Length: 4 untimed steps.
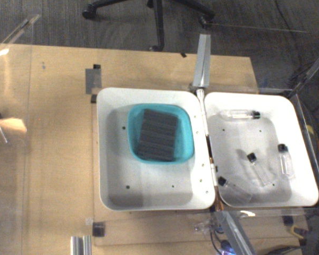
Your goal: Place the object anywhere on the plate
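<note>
A turquoise square plate [186,137] lies in the left white bin [111,185], toward its back. On the plate rests a dark grey ribbed rectangular object [157,135], lying flat near the plate's middle.
The right white bin [297,142] holds several clear plastic vials with black caps: one at the back [239,114], one at the right [284,161], one in the middle [258,169] and one at the front left [231,187]. A metal post [202,62] stands behind the bins.
</note>
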Tool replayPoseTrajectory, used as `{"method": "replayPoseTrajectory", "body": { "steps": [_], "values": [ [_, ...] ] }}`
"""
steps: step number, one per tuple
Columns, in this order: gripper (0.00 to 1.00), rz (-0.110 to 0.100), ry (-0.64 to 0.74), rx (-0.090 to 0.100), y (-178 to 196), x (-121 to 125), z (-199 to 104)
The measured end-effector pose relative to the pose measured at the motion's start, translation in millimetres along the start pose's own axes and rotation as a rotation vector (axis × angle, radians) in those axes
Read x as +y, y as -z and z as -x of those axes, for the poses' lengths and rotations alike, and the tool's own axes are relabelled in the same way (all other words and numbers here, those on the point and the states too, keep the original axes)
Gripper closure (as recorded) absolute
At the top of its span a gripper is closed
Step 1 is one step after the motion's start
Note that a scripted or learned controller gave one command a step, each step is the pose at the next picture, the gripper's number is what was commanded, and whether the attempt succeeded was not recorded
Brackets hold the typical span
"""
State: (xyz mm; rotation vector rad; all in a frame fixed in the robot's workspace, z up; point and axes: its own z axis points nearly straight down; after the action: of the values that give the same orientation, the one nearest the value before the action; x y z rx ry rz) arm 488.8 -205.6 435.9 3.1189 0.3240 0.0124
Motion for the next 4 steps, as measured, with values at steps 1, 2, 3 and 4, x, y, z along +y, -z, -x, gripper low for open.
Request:
{"method": "replayPoseTrajectory", "body": {
  "steps": [1, 2, 3, 4],
  "values": [
    [0.0, 0.0, 0.003, -0.001, -0.2, -0.3, -0.2],
    [0.0, 0.0, 0.003, -0.001, -0.1, -0.3, -0.2],
    [0.0, 0.0, 0.004, -0.001, 0.0, -0.3, -0.2],
    [0.0, 0.0, 0.004, -0.001, 0.0, -0.4, -0.2]
  ]
}}
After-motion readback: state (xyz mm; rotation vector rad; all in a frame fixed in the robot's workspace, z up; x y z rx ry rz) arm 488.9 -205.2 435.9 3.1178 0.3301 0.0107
